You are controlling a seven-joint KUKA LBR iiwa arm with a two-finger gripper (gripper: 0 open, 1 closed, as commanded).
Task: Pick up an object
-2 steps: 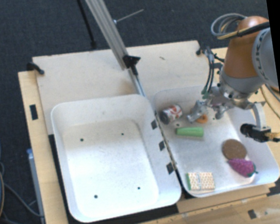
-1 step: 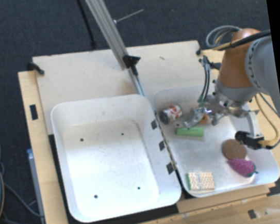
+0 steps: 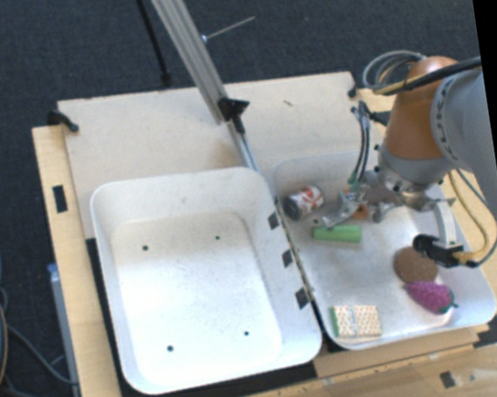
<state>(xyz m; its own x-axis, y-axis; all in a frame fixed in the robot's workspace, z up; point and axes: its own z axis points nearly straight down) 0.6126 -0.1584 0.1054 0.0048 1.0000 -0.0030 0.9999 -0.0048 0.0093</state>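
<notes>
Bins sit side by side on the worktop point(image 3: 155, 133); the right bin point(image 3: 343, 336) carries the clutter. Left to right: a can point(image 3: 304, 200) at its ten o'clock, a green block point(image 3: 338, 234) with its long axis running nine to three, then the gripper point(image 3: 350, 209), just above the block at its one o'clock. Whether the gripper is wide or narrow, I cannot tell. The block looks flat-sided, smooth and bright.
</notes>
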